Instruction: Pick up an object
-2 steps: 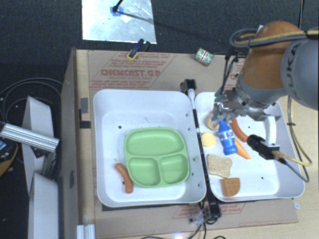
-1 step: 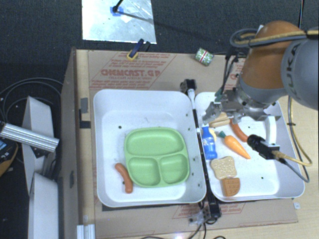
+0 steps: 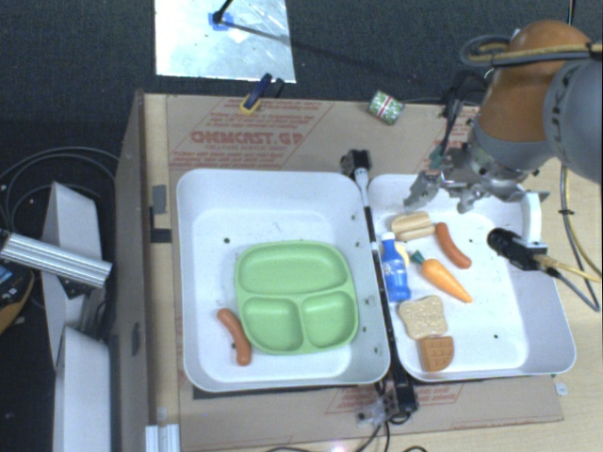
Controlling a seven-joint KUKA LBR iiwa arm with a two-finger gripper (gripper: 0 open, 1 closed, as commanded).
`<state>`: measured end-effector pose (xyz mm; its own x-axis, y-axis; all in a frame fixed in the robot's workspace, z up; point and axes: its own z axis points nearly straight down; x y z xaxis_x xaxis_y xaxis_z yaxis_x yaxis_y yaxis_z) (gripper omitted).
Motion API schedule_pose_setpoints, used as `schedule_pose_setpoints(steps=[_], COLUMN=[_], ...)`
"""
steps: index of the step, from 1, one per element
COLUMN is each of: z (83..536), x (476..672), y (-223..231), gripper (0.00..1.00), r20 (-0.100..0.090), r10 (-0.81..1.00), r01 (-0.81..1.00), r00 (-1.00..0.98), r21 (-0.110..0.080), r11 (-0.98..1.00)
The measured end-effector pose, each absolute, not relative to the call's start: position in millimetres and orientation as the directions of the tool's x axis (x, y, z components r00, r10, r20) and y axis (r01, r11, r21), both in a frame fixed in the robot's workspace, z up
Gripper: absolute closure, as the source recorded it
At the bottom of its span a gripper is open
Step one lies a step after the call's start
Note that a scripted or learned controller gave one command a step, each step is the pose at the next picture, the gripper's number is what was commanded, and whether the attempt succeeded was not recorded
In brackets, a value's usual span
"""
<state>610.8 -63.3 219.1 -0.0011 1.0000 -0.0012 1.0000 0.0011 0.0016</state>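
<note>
My gripper (image 3: 443,197) hangs open over the back of the right bin (image 3: 546,332), its fingers spread with nothing between them. Just below it lie a pale bread roll (image 3: 411,224) and a red sausage (image 3: 452,245). Further toward the front are a carrot (image 3: 445,280), a blue bottle (image 3: 394,269) by the bin's left wall, a slice of toast (image 3: 424,315) and a brown waffle (image 3: 435,352).
The left bin (image 3: 203,215) holds a green divided plate (image 3: 297,297) and a second red sausage (image 3: 236,335) at its front left. A small green can (image 3: 385,106) lies on the cardboard behind the bins. A foil sheet (image 3: 224,24) lies further back.
</note>
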Motion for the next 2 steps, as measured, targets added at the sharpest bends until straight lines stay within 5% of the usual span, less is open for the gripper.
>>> schedule_pose_setpoints(steps=[1,2], z=[97.9,108.4], x=[600.0,600.3], y=[-112.8,-113.2], gripper=[0.00,1.00], r20=[-0.003,-0.003], r10=[1.000,1.000], r01=[1.000,1.000], r00=[-0.003,-0.005], r21=[0.012,0.012], r11=[0.003,0.005])
